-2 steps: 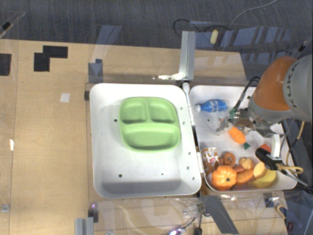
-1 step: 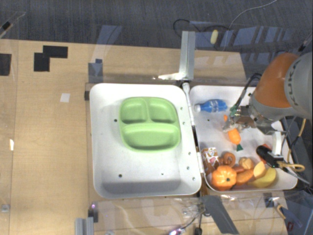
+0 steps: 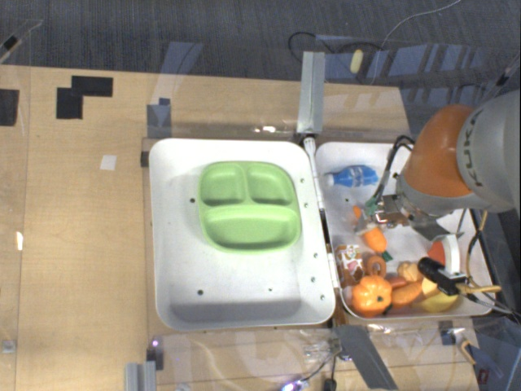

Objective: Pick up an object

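The hand (image 3: pixel 383 212) hangs over the right bin (image 3: pixel 330 165), just above a small carrot (image 3: pixel 374 239).

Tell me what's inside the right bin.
The right bin holds a blue bottle, a small carrot, an orange pumpkin, a yellow banana and other toy food. The arm covers the bin's right part.

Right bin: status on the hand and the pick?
Hand low over the right bin, finger state unreadable. Carrot just below it, not seen held. Blue bottle, small pumpkin and other toys crowd close.
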Robot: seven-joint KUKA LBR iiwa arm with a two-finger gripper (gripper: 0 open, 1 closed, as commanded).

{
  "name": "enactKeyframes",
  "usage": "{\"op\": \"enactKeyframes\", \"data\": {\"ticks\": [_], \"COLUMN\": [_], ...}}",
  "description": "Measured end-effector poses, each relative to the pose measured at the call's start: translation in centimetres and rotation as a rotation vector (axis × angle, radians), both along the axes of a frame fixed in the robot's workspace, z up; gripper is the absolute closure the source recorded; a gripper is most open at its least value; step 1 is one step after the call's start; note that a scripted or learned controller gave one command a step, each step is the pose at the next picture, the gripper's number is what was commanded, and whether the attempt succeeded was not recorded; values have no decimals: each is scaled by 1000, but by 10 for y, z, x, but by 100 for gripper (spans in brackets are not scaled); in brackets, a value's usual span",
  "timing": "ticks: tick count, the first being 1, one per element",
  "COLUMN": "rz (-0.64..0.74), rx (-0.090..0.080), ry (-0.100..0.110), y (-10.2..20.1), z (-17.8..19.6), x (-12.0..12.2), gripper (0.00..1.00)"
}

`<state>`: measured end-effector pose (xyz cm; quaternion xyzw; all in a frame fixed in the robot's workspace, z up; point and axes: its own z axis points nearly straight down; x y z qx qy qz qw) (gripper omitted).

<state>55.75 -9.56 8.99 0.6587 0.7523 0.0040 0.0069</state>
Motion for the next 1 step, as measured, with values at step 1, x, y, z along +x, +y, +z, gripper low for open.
{"op": "enactKeyframes", "data": {"ticks": [1], "rz": [66], "rx": [3], "ry": [8], "y": [34], "z": [97], "x": [48], "gripper": [100]}}
